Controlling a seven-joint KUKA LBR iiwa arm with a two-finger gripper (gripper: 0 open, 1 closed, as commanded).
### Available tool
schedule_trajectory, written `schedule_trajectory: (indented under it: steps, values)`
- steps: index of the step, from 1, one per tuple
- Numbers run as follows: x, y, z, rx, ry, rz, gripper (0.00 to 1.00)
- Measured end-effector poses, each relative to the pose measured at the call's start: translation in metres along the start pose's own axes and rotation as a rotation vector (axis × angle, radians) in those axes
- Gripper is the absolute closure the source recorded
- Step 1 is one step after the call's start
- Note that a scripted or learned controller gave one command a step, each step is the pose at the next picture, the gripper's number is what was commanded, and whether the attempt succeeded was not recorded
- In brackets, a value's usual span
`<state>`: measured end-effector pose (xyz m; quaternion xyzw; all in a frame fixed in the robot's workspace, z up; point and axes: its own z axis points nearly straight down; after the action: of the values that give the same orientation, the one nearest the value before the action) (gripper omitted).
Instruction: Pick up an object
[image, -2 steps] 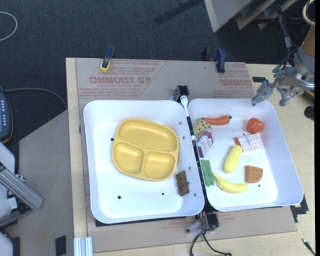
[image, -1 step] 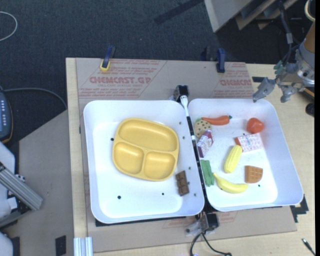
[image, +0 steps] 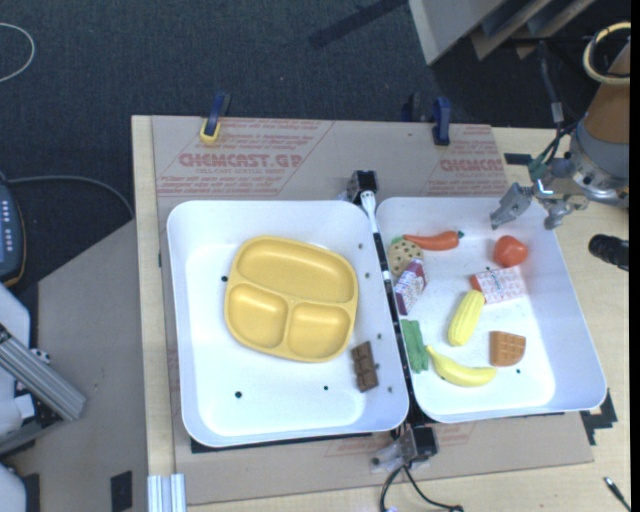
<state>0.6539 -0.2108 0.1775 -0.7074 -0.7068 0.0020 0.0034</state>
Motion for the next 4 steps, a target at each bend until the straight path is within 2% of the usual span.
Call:
schedule_trajectory:
  steps: [2,3,4]
  values:
    - [0.004,0.007,0.096,-0.001,0.000,-0.003,0.00]
    - [0.004,0.010,0.081,-0.010,-0.004,-0.004,1.00]
    - [0.002,0.008,0.037,-0.014,-0.005,0.000,1.00]
